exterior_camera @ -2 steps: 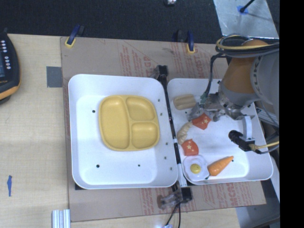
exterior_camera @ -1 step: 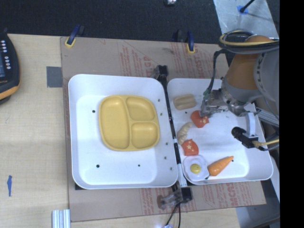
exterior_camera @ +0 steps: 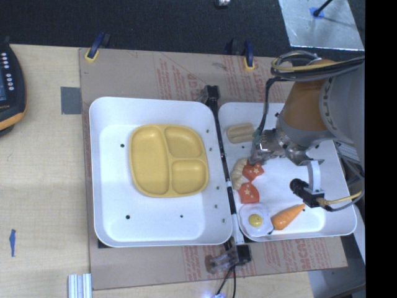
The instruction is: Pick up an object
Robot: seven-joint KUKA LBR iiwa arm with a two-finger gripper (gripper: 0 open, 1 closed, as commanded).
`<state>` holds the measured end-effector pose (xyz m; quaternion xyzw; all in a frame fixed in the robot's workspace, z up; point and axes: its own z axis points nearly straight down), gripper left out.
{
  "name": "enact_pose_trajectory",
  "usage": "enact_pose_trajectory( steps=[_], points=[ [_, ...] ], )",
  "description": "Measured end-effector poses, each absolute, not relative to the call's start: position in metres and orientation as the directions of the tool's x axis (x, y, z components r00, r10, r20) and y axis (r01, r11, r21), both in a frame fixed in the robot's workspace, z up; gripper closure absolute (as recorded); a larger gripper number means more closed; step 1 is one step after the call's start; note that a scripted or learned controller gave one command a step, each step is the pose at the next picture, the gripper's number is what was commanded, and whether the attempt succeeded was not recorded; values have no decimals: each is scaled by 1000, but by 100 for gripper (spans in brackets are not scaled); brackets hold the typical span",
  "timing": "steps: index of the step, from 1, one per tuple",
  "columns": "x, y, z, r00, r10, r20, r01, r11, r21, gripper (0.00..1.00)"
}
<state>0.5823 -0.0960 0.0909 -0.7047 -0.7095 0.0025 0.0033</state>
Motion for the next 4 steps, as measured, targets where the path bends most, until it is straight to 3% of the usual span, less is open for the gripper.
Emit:
enact_pose_trajectory(
  steps=[1,2,3,4],
  points=[
    [545,-136,103,0,1000,0,1000,0,-7,100],
    [501,-128,127,-3,1000,1,1000,3,-7,100],
    [503,-129,126,-2,1000,0,1000,2,-3,0],
    [530,-145,90,-4,1000,-1,1000,4,-3,0]
  ],
)
